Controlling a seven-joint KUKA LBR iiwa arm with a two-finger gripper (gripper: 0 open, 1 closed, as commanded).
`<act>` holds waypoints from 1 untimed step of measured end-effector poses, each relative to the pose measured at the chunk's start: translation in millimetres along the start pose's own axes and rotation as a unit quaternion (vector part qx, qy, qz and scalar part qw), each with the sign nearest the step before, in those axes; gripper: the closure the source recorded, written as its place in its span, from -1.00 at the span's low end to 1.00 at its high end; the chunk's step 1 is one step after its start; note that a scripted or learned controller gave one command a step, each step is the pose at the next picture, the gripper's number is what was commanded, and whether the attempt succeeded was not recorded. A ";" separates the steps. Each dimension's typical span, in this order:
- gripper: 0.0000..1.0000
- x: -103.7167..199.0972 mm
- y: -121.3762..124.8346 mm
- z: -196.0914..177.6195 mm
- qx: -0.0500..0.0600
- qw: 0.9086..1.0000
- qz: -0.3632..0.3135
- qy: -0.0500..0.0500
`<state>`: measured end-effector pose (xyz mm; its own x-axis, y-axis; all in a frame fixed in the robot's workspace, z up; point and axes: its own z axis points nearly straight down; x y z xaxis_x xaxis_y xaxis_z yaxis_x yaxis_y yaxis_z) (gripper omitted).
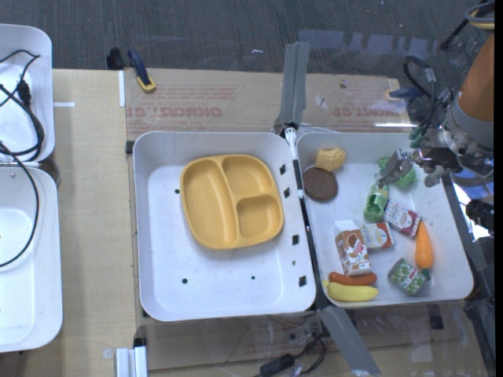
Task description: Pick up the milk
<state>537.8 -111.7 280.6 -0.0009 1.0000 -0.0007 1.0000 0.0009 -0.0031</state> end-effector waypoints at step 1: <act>-1.00 14.4 -27.7 184.3 -0.006 1.000 -0.030 0.000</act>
<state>509.5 -97.5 96.4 -0.0608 0.9981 -0.0018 0.9981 0.0608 0.0088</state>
